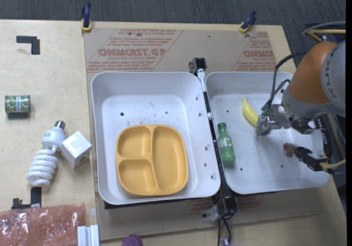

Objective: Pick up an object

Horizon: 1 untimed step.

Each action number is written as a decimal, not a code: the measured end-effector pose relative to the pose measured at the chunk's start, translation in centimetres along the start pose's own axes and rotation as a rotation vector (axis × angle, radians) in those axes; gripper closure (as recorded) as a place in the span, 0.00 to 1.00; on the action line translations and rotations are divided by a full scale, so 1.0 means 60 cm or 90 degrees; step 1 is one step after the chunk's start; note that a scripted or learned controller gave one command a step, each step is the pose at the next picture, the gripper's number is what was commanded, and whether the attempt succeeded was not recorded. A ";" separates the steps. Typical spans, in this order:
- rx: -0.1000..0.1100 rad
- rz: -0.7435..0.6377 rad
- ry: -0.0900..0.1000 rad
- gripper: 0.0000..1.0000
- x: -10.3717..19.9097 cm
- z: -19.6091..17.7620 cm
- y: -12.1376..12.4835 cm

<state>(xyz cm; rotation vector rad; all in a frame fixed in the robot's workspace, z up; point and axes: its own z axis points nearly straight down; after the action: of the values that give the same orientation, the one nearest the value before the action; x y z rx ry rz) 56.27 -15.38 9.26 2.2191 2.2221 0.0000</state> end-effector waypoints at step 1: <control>0.000 0.000 0.000 0.00 0.000 0.000 0.000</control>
<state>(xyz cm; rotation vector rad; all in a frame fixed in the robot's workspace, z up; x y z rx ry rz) 56.27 -15.38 9.26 2.2193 2.2220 0.0000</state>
